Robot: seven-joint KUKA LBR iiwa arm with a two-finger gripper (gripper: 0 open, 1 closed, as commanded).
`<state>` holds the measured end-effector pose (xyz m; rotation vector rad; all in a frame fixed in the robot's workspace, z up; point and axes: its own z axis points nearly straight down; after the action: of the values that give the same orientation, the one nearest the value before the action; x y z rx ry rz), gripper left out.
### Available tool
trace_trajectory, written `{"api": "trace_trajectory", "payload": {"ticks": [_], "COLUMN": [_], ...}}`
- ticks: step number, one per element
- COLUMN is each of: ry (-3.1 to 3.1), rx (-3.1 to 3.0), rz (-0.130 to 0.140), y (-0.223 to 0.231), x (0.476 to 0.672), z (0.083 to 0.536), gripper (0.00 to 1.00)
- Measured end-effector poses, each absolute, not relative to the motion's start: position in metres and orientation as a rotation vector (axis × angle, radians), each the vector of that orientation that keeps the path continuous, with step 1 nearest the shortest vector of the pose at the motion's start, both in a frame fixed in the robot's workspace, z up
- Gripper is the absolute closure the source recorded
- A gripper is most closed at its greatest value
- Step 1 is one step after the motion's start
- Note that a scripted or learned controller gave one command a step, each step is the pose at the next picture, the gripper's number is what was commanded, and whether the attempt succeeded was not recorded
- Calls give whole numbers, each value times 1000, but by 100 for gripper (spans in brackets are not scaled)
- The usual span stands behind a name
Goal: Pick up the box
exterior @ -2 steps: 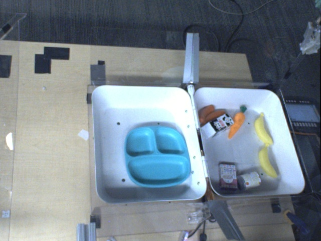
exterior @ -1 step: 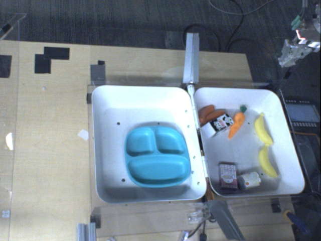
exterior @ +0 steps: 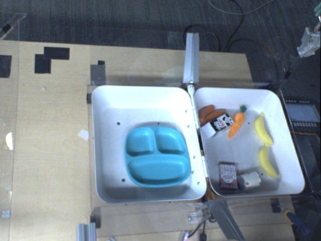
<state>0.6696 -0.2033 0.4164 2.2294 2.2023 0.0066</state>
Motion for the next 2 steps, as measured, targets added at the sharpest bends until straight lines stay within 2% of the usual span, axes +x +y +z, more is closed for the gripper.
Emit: {"api": "trace_trajectory", "payload": {"ticks": [1,2], "ry": [2153,2098], "rx": [2279,2330], "rz": [6,6], "y": [-201,-203], "x": [670,669], "z": [437,437], "gripper": [100,100]}}
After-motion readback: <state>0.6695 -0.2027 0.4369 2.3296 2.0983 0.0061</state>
